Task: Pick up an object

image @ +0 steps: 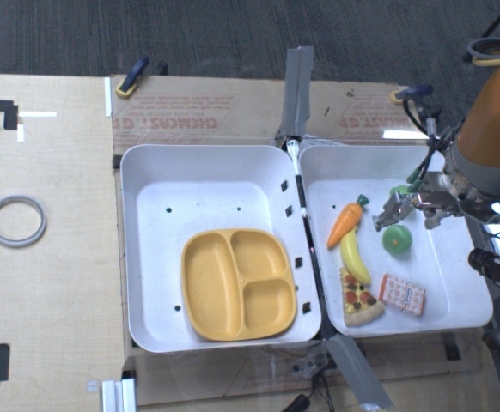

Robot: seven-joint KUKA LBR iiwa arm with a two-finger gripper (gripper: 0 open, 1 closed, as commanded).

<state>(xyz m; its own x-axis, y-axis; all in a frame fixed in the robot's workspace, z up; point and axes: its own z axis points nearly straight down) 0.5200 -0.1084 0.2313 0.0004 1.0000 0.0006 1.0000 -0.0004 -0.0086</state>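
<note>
The arm [489, 136] is of bulky rounded build: a broad orange band sits above a smooth grey wrist section. Below the wrist the body narrows into a cluster of metal-grey and dark fittings, angular in outline, with small white and pale patches among them. The gripper [394, 211] is made of slim light-grey metal parts, with a touch of green showing at its upper edge; finer detail there is too small to make out. Thin dark cables [423, 118] loop along the wrist housing, one rising past a blue-and-yellow fitting. A black block-shaped part [489, 266] projects beneath the wrist. Screws and markings cannot be resolved.
</note>
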